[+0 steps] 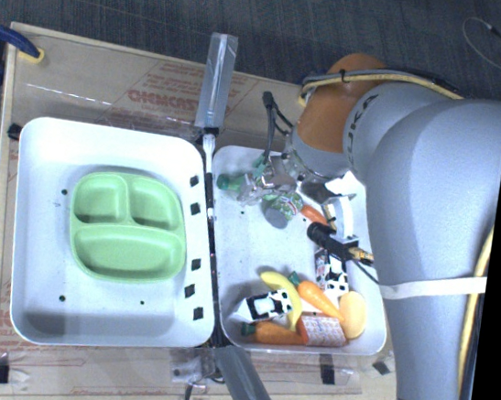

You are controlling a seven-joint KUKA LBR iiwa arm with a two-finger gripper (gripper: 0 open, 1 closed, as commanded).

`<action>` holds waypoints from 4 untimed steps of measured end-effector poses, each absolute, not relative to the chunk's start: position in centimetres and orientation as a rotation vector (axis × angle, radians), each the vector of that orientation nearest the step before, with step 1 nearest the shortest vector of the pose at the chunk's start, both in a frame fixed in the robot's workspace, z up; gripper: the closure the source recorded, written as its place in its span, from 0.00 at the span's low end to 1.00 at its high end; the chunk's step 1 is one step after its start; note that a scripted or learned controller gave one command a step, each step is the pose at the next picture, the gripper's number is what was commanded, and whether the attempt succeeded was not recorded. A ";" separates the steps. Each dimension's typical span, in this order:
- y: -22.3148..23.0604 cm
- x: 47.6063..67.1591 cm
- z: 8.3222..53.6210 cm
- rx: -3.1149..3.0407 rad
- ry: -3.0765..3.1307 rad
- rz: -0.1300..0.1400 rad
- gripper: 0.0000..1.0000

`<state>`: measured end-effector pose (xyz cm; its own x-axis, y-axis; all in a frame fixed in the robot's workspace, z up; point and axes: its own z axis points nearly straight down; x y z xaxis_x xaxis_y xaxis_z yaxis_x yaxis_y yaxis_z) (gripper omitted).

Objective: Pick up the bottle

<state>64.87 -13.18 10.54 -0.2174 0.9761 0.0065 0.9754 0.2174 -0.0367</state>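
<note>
Nearest to you, a grey strip lies aslant on the worktop, just in front of where the two white bins meet. In the near corner of the right bin you have a crowd of toy food packed close together: an orange carrot along the front wall, a reddish box beside it, a black-and-white cow-patterned piece, a yellow banana, a second carrot and a rounded yellow piece against the right wall. The left bin holds a green divided tray lying flat at about its middle.

Further back in the right bin, a small grey-green round thing sits on the floor of the bin, well apart from the food pile. Just beyond it, at the far left corner, you can see the bottle: a green cap pointing toward the wall between the bins, with a clear body running to the right, lying on its side as far as you can judge. The end effector is down right at the bottle's clear end, but the metal parts and the clear plastic blur together, so you cannot tell whether it is open or closed, nor whether it has the bottle. The grey arm fills the right side, its orange band above the wrist.

Farthest away, a grey post stands behind the bins and blue clamps grip the worktop's far left corner
</note>
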 end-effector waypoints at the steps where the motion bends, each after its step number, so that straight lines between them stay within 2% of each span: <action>1: -10.2 65.5 9.1 -2.304 -2.125 0.008 1.00; 2: -17.3 65.7 9.3 -2.408 -2.015 0.002 1.00; 3: -17.2 65.7 9.2 -2.406 -2.016 0.002 0.00; 4: -19.7 65.8 9.3 -2.237 -2.207 0.000 0.00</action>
<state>65.82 -19.72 9.29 0.0137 0.9999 -0.0007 0.9999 -0.0137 0.0008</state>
